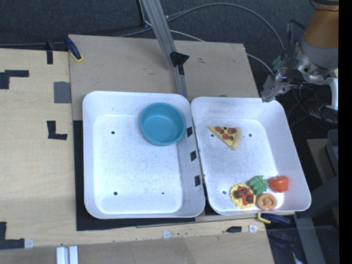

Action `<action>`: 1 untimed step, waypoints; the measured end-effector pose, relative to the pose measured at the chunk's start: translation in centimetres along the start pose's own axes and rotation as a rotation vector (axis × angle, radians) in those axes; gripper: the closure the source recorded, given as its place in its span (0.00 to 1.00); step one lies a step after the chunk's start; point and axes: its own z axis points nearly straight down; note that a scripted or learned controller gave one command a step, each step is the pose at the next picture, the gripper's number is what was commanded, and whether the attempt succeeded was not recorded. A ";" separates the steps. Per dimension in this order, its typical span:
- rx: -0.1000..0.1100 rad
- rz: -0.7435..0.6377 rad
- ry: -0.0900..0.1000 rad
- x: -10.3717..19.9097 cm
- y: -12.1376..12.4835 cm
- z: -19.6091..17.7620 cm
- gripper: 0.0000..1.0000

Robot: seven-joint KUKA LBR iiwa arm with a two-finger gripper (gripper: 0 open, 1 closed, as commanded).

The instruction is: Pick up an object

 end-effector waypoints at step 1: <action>0.005 -0.003 0.002 4.7 -0.8 0.9 1.00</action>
